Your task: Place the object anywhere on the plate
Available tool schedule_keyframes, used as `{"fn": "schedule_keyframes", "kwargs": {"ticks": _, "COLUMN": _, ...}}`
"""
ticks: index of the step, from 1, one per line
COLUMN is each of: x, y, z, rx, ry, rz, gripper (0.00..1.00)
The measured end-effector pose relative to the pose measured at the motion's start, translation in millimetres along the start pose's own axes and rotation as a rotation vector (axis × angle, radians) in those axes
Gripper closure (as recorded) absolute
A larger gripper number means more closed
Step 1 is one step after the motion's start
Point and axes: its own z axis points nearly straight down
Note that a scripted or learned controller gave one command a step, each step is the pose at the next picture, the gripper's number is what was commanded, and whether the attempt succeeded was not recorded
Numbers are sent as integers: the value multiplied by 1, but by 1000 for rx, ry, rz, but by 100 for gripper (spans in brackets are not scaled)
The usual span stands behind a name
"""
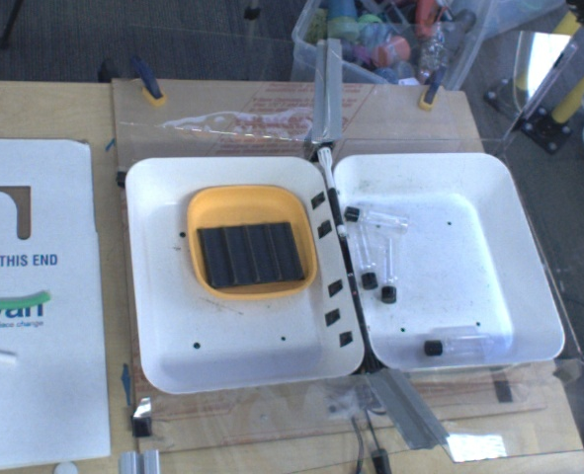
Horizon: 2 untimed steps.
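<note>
two white bins side by side. left bin (163, 344) holds the yellow plate (250, 203), with bare floor all round it. a dark ridged block (251, 254) lies flat on the plate, inside its rim. right of the plate, in the right bin (489, 255), lie small clear tubes with black caps (375, 250), one more (459, 345) near the front edge.

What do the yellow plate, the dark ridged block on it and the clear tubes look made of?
Yellow plate: likely matte plastic, evenly coloured. Dark ridged block: maybe rubber or plastic, dull, no shine. Clear tubes: transparent plastic or glass, with black caps; unclear which.
</note>
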Motion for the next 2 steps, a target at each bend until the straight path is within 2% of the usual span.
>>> {"fn": "schedule_keyframes", "kwargs": {"ticks": 2, "x": 0, "y": -1, "z": 0, "rx": 0, "ry": 1, "rz": -1, "gripper": 100}}
